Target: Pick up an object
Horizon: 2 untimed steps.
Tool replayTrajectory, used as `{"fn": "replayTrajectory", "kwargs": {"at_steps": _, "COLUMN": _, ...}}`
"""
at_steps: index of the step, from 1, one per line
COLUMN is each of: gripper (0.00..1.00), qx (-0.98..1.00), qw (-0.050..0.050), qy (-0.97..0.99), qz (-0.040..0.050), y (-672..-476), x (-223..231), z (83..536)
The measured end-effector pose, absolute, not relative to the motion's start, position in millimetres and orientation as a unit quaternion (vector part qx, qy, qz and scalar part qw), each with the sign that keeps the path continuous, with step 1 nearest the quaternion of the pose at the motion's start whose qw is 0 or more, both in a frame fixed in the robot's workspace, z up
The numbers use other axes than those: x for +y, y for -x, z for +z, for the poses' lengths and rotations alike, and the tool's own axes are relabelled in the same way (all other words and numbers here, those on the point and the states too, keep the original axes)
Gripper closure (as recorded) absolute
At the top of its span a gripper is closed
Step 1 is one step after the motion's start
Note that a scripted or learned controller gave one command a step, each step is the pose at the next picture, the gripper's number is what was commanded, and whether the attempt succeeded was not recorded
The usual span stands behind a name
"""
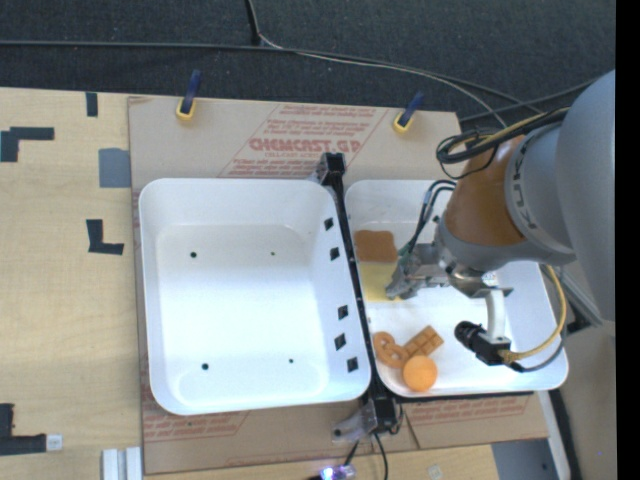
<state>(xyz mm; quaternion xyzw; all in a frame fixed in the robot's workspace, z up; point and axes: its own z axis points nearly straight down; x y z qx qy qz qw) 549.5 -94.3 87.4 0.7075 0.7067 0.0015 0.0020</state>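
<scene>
My gripper [403, 280] is low inside the right bin [530, 373], near its left side, under the grey arm with its orange band [478, 208]. Just left of it lie a brown square block [374, 245] and, below that, a pale yellow flat piece [374, 287] that the gripper's tip touches or overlaps. Nearer the front edge sit an orange ball [420, 372] and an orange-brown toy piece with a ring end [405, 345], both apart from the gripper.
The left bin [160, 268] stands beside the right one, with a black divider clip strip [343, 268] along their shared wall. A black cable with a yellow lead [485, 346] hangs from the wrist over the right bin's front right.
</scene>
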Motion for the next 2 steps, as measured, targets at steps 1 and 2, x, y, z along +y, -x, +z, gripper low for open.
{"fn": "replayTrajectory", "kwargs": {"at_steps": 1, "gripper": 0.0, "qx": 0.707, "qw": 0.001, "qy": -0.707, "qz": 0.0011, "y": -551.3, "x": -94.2, "z": 86.4}}
{"fn": "replayTrajectory", "kwargs": {"at_steps": 2, "gripper": 1.0, "qx": 0.708, "qw": 0.001, "qy": -0.706, "qz": 0.0005, "y": -550.9, "x": -94.0, "z": 95.8}}
